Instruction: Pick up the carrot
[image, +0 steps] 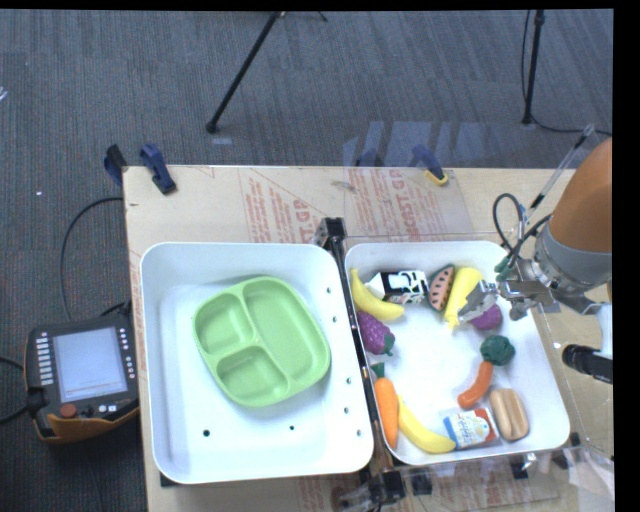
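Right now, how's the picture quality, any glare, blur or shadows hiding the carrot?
Camera view: even, soft light with faint shadows. The white right bin looks bright but not washed out. The carrot by that bin's left wall reads clearly, unshadowed. The gripper at the right looks slightly soft. The small print on the packet is too small to read.

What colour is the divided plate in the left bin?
Light green; the divided plate shows plainly in the camera view, lying in the left bin.
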